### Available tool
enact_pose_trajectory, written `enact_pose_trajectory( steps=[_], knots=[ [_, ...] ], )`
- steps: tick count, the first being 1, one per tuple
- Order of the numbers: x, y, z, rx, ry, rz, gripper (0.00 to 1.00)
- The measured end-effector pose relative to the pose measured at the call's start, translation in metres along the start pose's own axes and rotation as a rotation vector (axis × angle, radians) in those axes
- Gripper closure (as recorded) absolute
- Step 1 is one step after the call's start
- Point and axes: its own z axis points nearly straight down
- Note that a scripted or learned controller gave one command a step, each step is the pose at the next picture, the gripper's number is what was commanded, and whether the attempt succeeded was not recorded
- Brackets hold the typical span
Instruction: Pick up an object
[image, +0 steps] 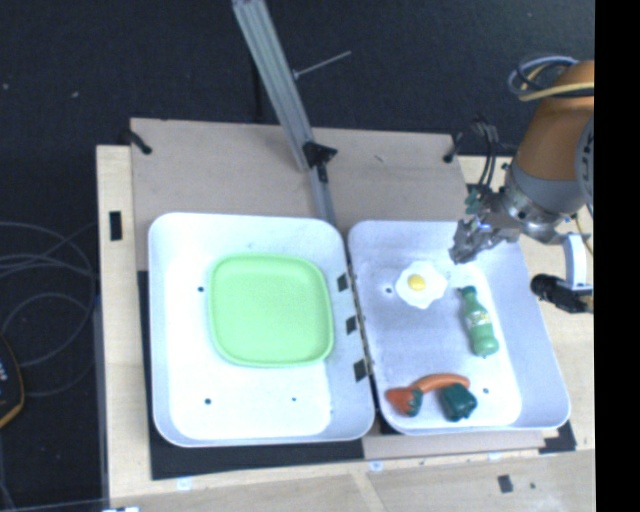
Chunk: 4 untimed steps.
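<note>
Down at the near edge of the right bin (535, 395) lie an orange carrot-like toy (428, 387) with a red tip and, touching it on the right, a small dark green piece (459, 402). Further up that bin, a green bottle (478, 321) lies on its side, its length running up and down the view, and just to its left, apart from it, sits a fried egg toy (420, 285), white with a yellow yolk. Any of these could be the thing to pick; none is between the fingers. Just up and right of the egg, the gripper (466, 243) hangs over the bin's far right corner, pointing down and to the left; it is too small and dark for me to tell how its tips stand. Behind it the arm (552, 150) rises grey and orange toward the right edge, with cables looped near its top. Across the divide, the left bin (180, 300) holds a pale green square plate (270, 309) lying flat near its middle. A grey pole (285, 90) slants up from between the bins at the far side of the bench (400, 175).
</note>
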Motion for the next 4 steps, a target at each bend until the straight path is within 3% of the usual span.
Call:
enact_pose_trajectory(
  steps=[1, 3, 4],
  knots=[
    [0.054, 0.001, -0.008, -0.003, 0.001, -0.004, 1.00],
    [0.149, -0.028, -0.013, -0.001, 0.001, -0.003, 1.00],
    [0.208, -0.030, -0.025, -0.002, 0.002, -0.005, 1.00]
  ],
)
